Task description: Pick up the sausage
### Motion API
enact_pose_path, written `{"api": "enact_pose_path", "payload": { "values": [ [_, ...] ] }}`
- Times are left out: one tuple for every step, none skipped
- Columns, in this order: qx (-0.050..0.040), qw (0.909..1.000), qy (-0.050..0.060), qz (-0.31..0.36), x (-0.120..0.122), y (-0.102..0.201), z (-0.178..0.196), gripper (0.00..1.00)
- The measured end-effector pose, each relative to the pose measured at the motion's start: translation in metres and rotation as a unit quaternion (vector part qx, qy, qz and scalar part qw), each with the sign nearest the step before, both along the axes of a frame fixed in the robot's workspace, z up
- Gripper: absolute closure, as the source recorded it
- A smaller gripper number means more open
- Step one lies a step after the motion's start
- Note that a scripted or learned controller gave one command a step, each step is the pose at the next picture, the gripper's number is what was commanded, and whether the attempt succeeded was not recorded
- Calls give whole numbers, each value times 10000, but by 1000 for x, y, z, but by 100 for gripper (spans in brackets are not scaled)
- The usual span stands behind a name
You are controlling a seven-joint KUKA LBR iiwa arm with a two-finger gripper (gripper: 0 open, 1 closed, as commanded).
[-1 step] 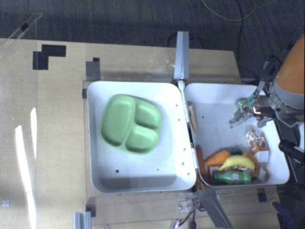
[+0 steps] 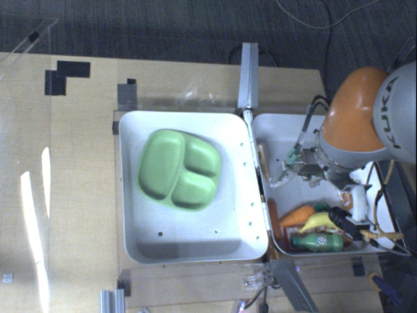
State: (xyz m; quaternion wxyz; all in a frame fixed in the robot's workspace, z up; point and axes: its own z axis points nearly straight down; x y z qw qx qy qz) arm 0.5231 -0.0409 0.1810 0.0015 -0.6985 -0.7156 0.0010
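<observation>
The grey arm with its orange band reaches over the right-hand shallow white bin (image 2: 277,126), and its hand (image 2: 294,166) hangs above that bin's upper, barer half. From this slanted view it cannot be told how far the hand is open, and nothing can be seen in its hold.

The sausage seems to be the short reddish-brown piece (image 2: 274,219) lying along the bin's left wall, close to the lower corner. That is a judgement, since it is small and partly crowded. Just beside it, to the right, lies an orange toy carrot (image 2: 301,214), then a yellow toy banana (image 2: 319,222), with a green plastic bottle (image 2: 319,242) along the bottom wall. The hand is well apart from this cluster.

The left-hand white bin (image 2: 137,240), on the same pale wooden worktop (image 2: 71,175), holds a green three-compartment plate (image 2: 177,168).

To do the step well, the hand should travel toward the lower left corner and line up along the wall, so its closing direction crosses the sausage's short width. The likely trouble is the wall on one side and the carrot on the other. A descent centred on the sausage, slow near the bin floor, would avoid catching the carrot or jamming on the rim
</observation>
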Motion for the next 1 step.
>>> {"api": "enact_pose_path", "payload": {
  "values": [
    [5,9995,1,322,-16,-53,-69,0]
  ]
}}
